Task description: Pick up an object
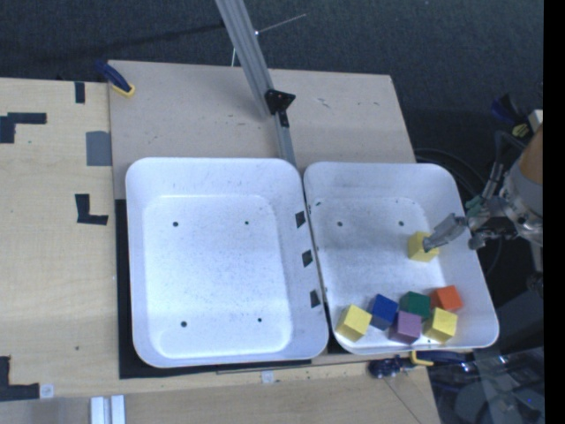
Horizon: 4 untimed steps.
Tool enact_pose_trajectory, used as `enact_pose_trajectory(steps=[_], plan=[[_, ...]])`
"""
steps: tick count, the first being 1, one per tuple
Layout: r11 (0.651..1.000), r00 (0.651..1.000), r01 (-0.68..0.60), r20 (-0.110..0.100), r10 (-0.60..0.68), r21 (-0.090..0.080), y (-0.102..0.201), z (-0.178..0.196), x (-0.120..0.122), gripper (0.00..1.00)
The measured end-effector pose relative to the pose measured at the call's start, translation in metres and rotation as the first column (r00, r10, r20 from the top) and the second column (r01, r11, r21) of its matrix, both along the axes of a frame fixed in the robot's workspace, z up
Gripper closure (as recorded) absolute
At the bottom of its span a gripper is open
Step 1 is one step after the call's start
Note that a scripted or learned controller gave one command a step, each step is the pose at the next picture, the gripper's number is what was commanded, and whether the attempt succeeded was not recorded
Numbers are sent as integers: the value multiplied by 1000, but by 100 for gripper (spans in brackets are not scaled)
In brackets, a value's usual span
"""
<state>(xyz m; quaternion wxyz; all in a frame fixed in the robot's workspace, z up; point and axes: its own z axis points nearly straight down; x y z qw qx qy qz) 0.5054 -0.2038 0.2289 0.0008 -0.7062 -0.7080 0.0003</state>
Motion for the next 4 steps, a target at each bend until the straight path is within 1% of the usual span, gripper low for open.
enact_pose_trajectory(steps=[1, 2, 3, 4], plan=[[1000, 1000, 0, 0, 0, 0, 0, 0, 0, 0], [1000, 1000, 2, -5, -2, 1, 10, -50, -2, 0], [1000, 1000, 2, -6, -2, 1, 18, -113, -5, 0], [1000, 1000, 1, -3, -1, -1, 19, -139, -5, 0]])
